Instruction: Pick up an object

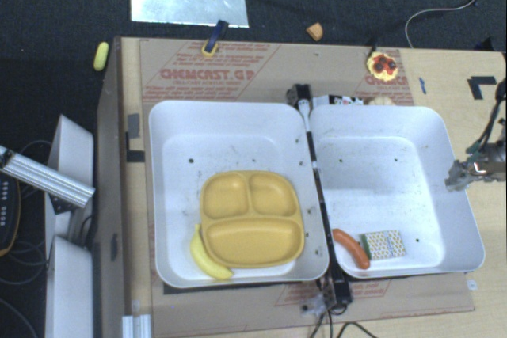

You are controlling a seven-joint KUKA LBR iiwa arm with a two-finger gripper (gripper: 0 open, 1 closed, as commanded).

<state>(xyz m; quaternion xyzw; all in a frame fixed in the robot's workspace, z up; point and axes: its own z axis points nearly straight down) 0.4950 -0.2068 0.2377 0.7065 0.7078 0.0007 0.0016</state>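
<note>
The left bin holds a yellow divided plate with a yellow banana lying against its front left edge. In the right bin, an orange-red sausage and a small green patterned block lie side by side near the front wall. My gripper shows as a grey blurred shape at the right bin's right rim, well away from the sausage and the block. Nothing is seen in it.
A small toy pizza lies on the bench behind the right bin. A blue-and-yellow tool rests at the bench's back edge. A yellow piece and an orange piece lie on the dark floor beyond.
</note>
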